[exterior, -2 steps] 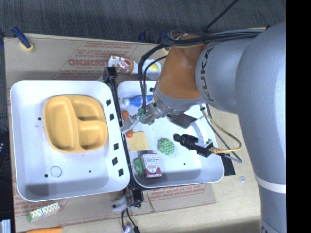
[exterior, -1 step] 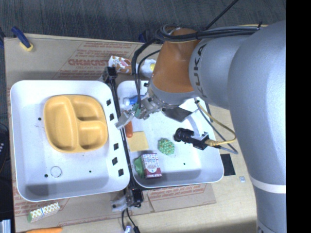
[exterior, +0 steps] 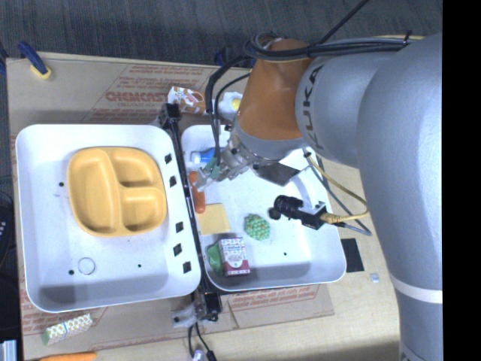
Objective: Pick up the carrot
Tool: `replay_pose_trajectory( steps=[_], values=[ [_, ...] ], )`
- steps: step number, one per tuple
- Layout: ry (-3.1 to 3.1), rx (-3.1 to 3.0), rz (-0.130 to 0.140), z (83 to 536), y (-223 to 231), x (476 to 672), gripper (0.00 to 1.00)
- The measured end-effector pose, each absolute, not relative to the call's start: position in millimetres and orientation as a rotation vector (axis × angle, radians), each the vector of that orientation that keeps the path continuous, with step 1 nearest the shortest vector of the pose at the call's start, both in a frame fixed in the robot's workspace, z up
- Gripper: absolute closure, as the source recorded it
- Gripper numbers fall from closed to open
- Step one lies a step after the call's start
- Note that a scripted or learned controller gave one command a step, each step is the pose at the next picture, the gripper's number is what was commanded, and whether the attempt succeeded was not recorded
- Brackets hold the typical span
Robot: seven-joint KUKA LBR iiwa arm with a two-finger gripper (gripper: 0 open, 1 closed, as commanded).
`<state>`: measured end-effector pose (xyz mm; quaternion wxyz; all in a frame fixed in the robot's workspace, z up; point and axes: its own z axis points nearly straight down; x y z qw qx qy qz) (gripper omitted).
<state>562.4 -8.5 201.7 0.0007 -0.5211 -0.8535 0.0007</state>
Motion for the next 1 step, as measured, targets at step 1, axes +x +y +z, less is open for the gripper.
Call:
replay_pose_trajectory(
  steps=[1],
  values=[
    [-2.855,-1.300,0.004,191.2,52.6,525.8,1.00]
  ],
)
